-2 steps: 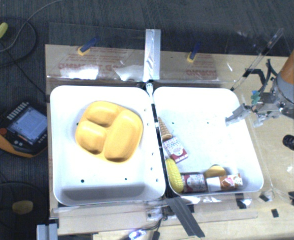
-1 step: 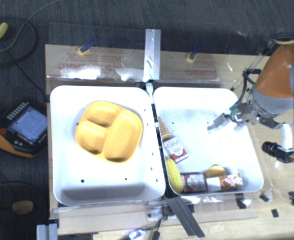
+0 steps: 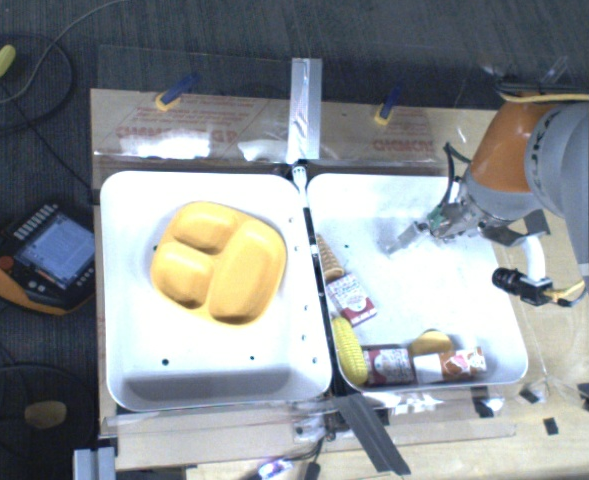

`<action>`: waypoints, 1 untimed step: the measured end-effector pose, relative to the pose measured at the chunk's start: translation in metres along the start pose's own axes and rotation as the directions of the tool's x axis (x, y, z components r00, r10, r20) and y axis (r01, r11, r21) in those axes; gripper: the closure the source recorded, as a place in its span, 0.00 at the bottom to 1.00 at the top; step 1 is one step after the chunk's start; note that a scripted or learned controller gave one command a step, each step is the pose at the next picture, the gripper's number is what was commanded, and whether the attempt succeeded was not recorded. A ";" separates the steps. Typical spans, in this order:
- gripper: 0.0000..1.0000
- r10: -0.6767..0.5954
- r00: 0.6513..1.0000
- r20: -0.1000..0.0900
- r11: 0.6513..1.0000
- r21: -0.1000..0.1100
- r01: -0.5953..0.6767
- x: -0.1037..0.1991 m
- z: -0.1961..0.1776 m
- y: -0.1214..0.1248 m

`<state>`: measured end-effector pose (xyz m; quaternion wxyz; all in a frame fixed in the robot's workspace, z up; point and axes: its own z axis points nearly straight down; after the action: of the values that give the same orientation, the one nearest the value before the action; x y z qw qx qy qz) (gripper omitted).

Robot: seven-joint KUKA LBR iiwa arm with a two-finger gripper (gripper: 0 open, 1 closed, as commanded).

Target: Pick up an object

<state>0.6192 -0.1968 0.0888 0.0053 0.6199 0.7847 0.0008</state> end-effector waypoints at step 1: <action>1.00 0.000 1.000 0.001 1.000 -0.003 0.000 0.000 -0.010 0.002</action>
<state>0.6208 -0.1966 0.0988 0.0067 0.6200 0.7846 0.0018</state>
